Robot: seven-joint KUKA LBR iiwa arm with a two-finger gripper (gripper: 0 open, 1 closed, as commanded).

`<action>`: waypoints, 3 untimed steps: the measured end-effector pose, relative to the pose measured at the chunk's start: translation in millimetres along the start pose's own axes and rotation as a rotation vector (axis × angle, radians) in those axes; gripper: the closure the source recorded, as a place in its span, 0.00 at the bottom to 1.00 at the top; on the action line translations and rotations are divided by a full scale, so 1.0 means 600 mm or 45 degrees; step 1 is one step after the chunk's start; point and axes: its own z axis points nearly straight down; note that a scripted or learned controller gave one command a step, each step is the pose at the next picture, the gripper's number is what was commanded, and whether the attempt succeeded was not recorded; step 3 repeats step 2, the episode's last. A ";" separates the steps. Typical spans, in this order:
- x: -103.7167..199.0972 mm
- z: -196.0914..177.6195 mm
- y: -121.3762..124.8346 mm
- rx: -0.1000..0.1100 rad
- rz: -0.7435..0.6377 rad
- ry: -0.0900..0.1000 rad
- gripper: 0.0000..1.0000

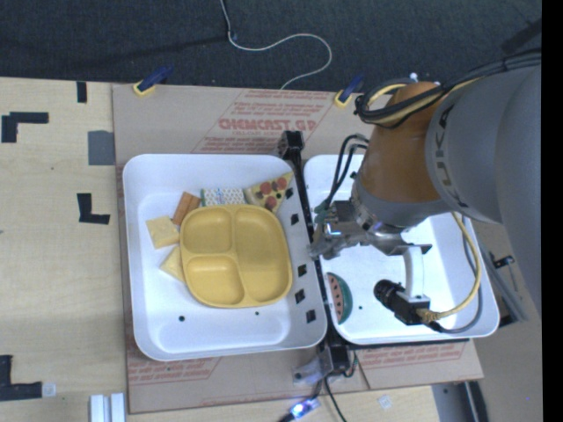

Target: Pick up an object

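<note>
Grey and orange, the arm (440, 156) fills the upper right and hangs over the right bin (457, 319), its wrist low above that bin's left half. Beside it the left bin (145, 323) carries a yellow divided plate (236, 255), with flat toy food pieces tucked round its upper and left edges: tan crackers (164, 232) and a pizza-like slice (271, 192). Nearest the gripper (330, 236) is a watermelon slice (339, 295), lying flat against the right bin's left wall, just below and a little toward the viewer from the wrist. Its long axis runs roughly along that wall, red flesh with dark seeds and a green rind on the curved side. Whether the pincer is spread or closed cannot be told; the wrist hardware hides it. I judge a short descent toward the slice is the likeliest next move.
</note>
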 end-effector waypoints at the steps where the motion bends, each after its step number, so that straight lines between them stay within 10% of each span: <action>1: 0.071 -0.035 -0.010 -0.004 0.000 0.001 1.00; 3: 0.071 -0.003 0.006 0.000 0.006 -0.003 1.00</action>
